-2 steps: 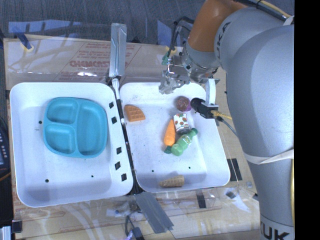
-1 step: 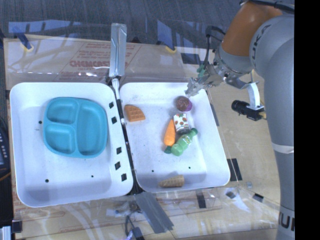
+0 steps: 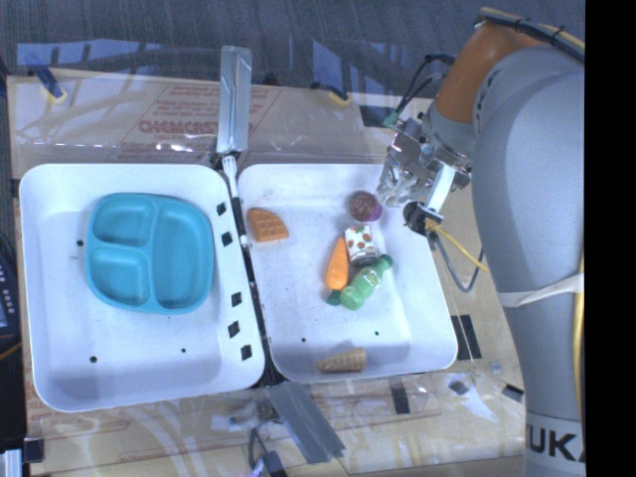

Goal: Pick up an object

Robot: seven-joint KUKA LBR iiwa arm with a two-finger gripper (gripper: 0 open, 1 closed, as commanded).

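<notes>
Two shallow white bins sit side by side on a light bench covered in clear plastic sheeting, with dark grey carpet across the top of the frame. At centre left, the left bin [image 3: 40, 266] holds a blue divided plate [image 3: 151, 252] with three compartments.

Just right of centre, the right bin [image 3: 298, 326] holds several small items. A waffle-like brown piece [image 3: 266, 225] lies near its upper left corner. Close to the middle, an orange carrot [image 3: 339, 264] lies tilted, with a small printed carton [image 3: 360, 242] touching its right side and a green bottle [image 3: 364, 283] just below the carton. A tan cone-shaped piece [image 3: 342, 362] rests against the bin's lower wall. A round dark purple object [image 3: 365, 205] sits near the bin's upper right.

A large grey arm with an orange band fills the right side of the frame. Its gripper [image 3: 392, 193] hangs at the upper right of the right bin, just beside the purple object on its right. Whether the gripper is open or closed cannot be told from this angle, and nothing is visibly held.
</notes>
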